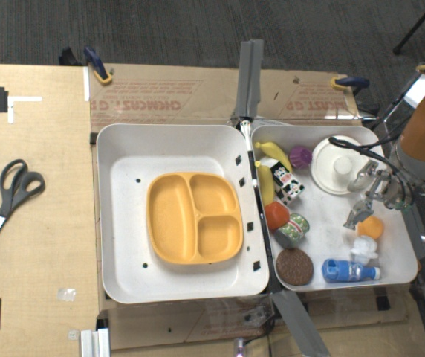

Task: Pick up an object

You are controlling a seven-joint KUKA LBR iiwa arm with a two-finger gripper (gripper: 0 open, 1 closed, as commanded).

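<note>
The right bin (pixel 391 274) holds several small objects. A yellow banana (pixel 272 153), a purple toy (pixel 300 156) and a white bowl (pixel 336 166) lie at the far side. A black-and-white toy (pixel 287 182), a red ball (pixel 276 214), a green-and-white item (pixel 294 229) and a brown disc (pixel 294 266) line the left side. A blue bottle (pixel 350 271) lies at the near edge, with a white piece (pixel 362 248) and an orange piece (pixel 371 227) above it. My gripper (pixel 359 197) hovers just above the orange piece, by the bowl, open with nothing between its fingers.
The left bin (pixel 116 274) holds a yellow divided plate (pixel 195 218). Scissors (pixel 12 192) lie on the wooden bench at the left. A grey divider (pixel 248 80) runs between the bins, and blue clamps (pixel 97 64) hold the cardboard at the back.
</note>
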